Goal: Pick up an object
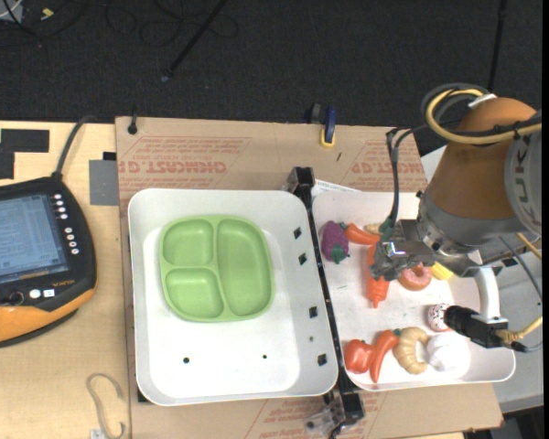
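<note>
Gripper [382,265] is hovering low in right bin [480,370], right over orange carrot toy [377,288]; can't tell its state, w/ purple toy [334,239] nearby.

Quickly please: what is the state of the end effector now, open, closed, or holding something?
End effector: it cannot be told; it is low in the right bin, above the toy carrot.

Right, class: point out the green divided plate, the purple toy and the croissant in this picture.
green divided plate [217,270], camera view, on its central ridge.
purple toy [334,240], camera view, on its body.
croissant [409,348], camera view, on its curved middle.
</note>
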Controlling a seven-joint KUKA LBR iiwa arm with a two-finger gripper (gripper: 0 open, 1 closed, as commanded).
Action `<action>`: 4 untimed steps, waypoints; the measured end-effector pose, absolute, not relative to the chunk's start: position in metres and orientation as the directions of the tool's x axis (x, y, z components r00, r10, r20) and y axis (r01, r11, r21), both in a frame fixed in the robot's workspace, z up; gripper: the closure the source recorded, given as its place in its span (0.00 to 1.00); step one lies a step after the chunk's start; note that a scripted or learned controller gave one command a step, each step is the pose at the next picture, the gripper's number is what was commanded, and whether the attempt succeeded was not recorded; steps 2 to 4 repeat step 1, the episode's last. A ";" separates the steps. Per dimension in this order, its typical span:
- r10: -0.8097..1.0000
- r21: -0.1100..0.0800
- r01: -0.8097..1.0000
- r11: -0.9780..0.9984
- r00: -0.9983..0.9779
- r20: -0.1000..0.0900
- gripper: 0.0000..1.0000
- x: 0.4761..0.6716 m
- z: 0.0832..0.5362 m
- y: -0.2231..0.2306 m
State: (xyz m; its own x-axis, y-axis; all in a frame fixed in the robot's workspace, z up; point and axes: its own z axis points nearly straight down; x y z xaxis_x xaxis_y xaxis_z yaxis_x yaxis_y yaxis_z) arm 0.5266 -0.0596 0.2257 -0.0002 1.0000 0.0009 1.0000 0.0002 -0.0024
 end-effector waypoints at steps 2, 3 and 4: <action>1.000 -0.003 1.000 0.000 0.000 0.000 1.00 0.528 0.230 -0.077; 1.000 -0.003 1.000 0.000 0.000 0.000 1.00 0.528 0.230 -0.077; 1.000 -0.003 1.000 0.000 0.000 0.000 1.00 0.528 0.230 -0.077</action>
